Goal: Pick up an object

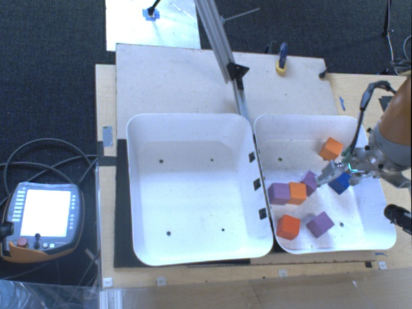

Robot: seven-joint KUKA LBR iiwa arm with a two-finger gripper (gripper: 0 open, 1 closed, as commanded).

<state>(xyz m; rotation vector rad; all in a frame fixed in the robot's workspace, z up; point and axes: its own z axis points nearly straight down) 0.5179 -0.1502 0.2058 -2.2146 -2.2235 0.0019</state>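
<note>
Blue is what catches my eye from the one overhead camera: a blue block (pixel 340 183) sits right under the tip of the gripper (pixel 336 171), low over the right bin (pixel 386 240). From here I cannot tell whether the jaws are spread, clenched or actually gripping that block; the tip is too small and crowded. Just left of the jaws a purple block (pixel 309 181) tilts, and beyond it a purple cube (pixel 279 193) touches a small orange cube (pixel 297 192). Above the jaws lies an orange block (pixel 331 149). Below them rest a purple block (pixel 320 224) and an orange-red cube (pixel 288 226). The left bin (pixel 138 192) is well away to the left. As I judge it, the reach is done; a confirmed grasp and the lift remain.
</note>
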